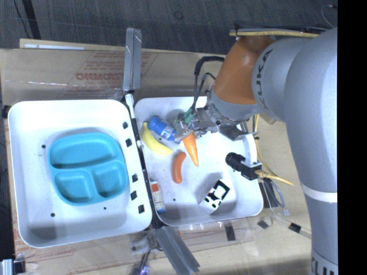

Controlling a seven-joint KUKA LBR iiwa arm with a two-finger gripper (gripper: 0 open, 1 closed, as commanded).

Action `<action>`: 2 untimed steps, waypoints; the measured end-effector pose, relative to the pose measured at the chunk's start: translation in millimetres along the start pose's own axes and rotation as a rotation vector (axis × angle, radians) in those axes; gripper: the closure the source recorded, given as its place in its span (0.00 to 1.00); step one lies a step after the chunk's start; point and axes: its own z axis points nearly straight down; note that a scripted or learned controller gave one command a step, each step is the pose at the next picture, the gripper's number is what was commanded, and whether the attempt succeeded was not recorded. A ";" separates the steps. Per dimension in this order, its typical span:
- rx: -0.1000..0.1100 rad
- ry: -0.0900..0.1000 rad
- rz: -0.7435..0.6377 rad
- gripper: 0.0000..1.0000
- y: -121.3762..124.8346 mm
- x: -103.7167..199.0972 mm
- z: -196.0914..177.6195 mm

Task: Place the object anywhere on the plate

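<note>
1. Carrot [191, 149]: orange, tapered. In R bin [189, 202] (view's right). Thick end sits right at the gripper's tip; the point runs away from it toward view's bottom, slightly right. Gripped or only touching: can't tell.
2. Gripper [189, 128]: over upper middle of R bin, below the arm's orange band. Open or closed: can't tell, tip too cluttered.
3. Bottle [160, 128]: blue, lying on its side, just left of gripper.
4. Banana [153, 142]: yellow, left of gripper and a bit lower in view, partly under the bottle.
5. Orange piece [178, 168]: short, rounded ends. Below gripper, just beside carrot on its left.
6. White block [217, 193]: black marks on top face. Farther below gripper, slightly right, near bin's front wall.
7. Packet [155, 195]: small, against R bin's left wall, below-left of gripper, well apart from it.
8. Plate [86, 153]: blue, 3 compartments. In L bin [34, 125], well apart to gripper's left, beyond the wall between the 2 bins.
</note>
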 end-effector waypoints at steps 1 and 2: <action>0.004 0.001 0.022 1.00 4.9 55.8 1.2; 0.003 0.000 -0.069 1.00 -14.2 123.1 1.2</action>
